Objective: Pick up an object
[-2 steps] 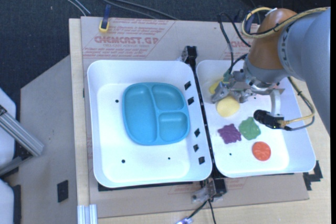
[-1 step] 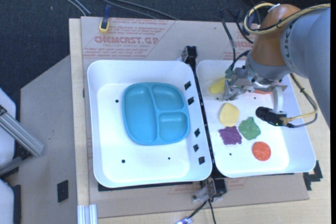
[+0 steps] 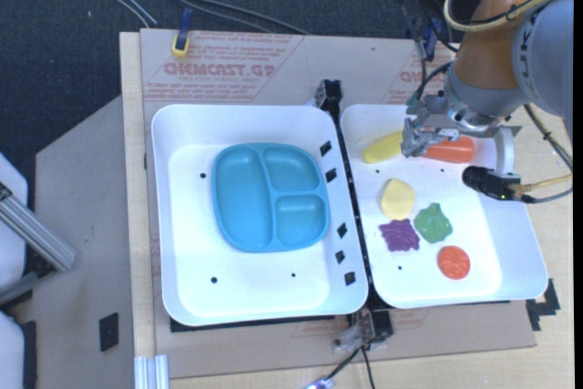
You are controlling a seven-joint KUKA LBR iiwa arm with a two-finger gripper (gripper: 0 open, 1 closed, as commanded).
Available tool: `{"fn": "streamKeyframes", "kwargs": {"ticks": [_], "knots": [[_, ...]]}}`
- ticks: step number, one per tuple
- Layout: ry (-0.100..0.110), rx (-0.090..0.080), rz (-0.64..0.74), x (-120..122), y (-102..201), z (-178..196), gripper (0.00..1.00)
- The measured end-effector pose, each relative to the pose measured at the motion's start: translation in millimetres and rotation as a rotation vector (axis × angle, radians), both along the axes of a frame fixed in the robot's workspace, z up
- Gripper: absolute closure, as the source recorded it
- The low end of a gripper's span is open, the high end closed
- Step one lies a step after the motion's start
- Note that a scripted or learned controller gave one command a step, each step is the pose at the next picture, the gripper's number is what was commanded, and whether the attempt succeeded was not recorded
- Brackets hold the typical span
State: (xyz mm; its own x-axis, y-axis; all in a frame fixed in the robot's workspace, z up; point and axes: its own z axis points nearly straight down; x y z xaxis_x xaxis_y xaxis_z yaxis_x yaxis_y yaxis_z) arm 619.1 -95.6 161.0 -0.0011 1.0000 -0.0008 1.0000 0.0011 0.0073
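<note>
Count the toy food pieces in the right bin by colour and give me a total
Yellow: 2, one by the gripper, one below it
Orange: 1
Green: 1
Purple: 1
Red-orange: 1
Total: 6

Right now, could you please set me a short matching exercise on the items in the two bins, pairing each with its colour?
Things:
1. Divided tray in the left bin
2. Bumpy cluster-shaped toy in the right bin
3. Round toy nearest the front of the right bin
4. Leafy toy beside the cluster

Colours:
A. Green
B. Blue
C. Red-orange
D. Purple

Pairs: 1-B, 2-D, 3-C, 4-A
</note>
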Motion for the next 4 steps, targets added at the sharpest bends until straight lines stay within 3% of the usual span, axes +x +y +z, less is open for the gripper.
{"fn": "streamKeyframes", "kwargs": {"ticks": [1, 2, 4], "knots": [[0.001, 0.000, 0.000, 1.5, 0.0, 51.9, 1.00], [0.004, 0.003, 0.006, 1.1, 56.6, 63.2, 1.00], [0.005, 0.002, 0.004, 25.1, 173.1, 58.5, 1.00]]}}
